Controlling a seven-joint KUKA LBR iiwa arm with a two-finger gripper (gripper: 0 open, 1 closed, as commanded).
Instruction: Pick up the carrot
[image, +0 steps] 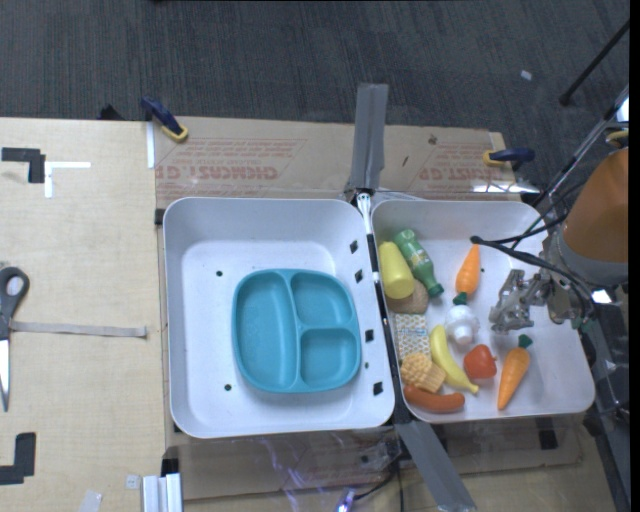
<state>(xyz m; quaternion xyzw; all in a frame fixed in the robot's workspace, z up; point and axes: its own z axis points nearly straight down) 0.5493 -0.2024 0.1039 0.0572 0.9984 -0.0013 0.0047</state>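
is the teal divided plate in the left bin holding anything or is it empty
Empty. The teal divided plate sits flat in the left bin, and all three of its compartments show bare teal; the toy food lies in the right bin.

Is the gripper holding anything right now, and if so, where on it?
Nothing is held. The gripper hovers in the right white bin between two orange toy carrots, touching neither.

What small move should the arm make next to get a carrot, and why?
Probably shift the gripper toward the view's bottom, over the nearer carrot, then descend. It sits in the right bin between two carrots, nothing between its fingers; that carrot lies apart from the tomato, while the other carrot lies farther left.
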